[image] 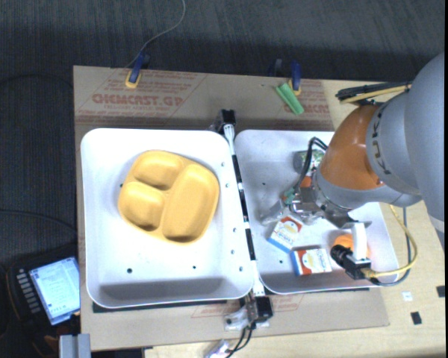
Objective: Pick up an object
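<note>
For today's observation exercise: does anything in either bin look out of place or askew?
Nothing looks damaged or spilled. The yellow tray lies upside down and slanted in the left bin. In the right bin, small packets and a box lie jumbled at odd angles below the arm.

Brown cardboard sheet [209, 99] covers the bench, red lettering printed along its far edge. Two shallow white bins sit side by side on it, touching along the middle: the left bin [104, 274] and the right bin [257, 151]. At the back edge, a blue clamp [137, 70] grips the sheet on the left, another blue clamp [295, 74] further right, with a green clip [290, 98] lying just beside that one.
</note>
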Tool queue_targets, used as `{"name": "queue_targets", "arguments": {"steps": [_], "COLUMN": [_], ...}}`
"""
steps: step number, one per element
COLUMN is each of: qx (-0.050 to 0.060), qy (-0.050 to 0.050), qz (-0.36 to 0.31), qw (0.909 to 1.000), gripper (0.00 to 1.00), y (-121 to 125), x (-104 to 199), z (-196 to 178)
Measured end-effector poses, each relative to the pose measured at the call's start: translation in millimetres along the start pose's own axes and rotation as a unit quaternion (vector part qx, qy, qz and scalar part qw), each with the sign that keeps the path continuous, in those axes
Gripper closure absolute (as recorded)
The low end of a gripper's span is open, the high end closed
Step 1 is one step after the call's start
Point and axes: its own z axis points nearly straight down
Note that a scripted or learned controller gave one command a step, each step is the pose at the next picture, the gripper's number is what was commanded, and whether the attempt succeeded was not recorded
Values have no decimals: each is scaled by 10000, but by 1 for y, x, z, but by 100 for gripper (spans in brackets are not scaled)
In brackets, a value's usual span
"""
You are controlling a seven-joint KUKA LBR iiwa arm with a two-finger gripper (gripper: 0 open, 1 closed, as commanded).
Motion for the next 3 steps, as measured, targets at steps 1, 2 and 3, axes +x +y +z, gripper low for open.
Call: {"name": "queue_targets", "arguments": {"steps": [1, 2, 3], "qx": [-6, 60, 74], "qy": [-3, 26, 19], "qz": [8, -13, -1], "qw": [10000, 10000, 10000], "gripper": [100, 100, 0], "y": [1, -17, -18], "x": [-1, 87, 85], "z": [-11, -97, -96]}}
